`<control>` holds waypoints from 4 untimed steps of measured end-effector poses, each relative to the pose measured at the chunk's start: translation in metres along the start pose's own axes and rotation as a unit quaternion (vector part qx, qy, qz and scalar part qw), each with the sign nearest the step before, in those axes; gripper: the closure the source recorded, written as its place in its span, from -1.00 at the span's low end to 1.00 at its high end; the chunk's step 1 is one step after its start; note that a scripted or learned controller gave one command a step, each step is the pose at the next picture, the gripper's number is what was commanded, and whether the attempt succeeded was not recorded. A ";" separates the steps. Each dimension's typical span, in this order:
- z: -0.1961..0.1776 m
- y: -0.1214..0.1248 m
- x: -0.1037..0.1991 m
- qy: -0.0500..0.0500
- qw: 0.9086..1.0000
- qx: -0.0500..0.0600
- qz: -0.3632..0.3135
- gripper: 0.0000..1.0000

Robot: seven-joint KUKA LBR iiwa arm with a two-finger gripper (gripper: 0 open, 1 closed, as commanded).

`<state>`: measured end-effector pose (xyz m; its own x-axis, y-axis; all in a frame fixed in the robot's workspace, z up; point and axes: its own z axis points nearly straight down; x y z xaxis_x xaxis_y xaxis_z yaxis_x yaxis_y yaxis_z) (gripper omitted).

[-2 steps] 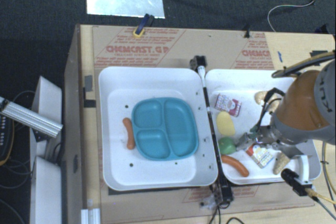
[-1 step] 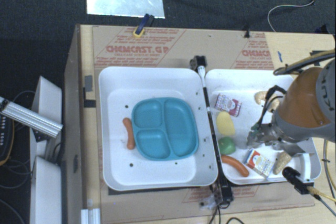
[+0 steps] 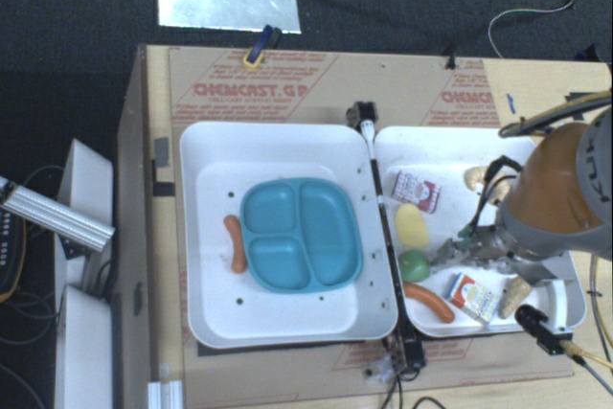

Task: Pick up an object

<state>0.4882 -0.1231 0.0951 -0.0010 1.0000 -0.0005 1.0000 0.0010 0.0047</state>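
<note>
The right bin (image 3: 450,144) holds a white and red packet (image 3: 418,190), a pale yellow fruit (image 3: 411,225), a green ball (image 3: 414,264), an orange sausage (image 3: 428,302) and a small red, white and blue box (image 3: 473,295). My gripper (image 3: 448,251) reaches in low from the right. It sits just right of the green ball and below the yellow fruit, with its tip close to both. I see nothing held in it. The arm's orange band (image 3: 554,177) covers the right part of this bin.
The left bin (image 3: 206,206) holds a blue divided plate (image 3: 301,234) with a second orange sausage (image 3: 235,243) lying to its left. Beige pieces lie at the right bin's far side (image 3: 475,175) and near corner (image 3: 513,292). A central divider (image 3: 381,206) separates the bins.
</note>
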 end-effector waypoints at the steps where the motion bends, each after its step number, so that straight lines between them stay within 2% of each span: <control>1: 0.010 0.107 0.022 0.000 1.000 0.000 -0.001 -1.00; 2: -0.055 0.182 -0.034 -0.001 1.000 -0.001 -0.001 -1.00; 3: -0.022 0.106 -0.034 0.000 1.000 0.002 -0.001 -1.00; 4: 0.011 0.044 -0.054 0.000 1.000 0.002 0.000 -1.00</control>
<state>0.5326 -0.1774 0.0842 -0.0009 1.0000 -0.0006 1.0000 0.0009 0.0005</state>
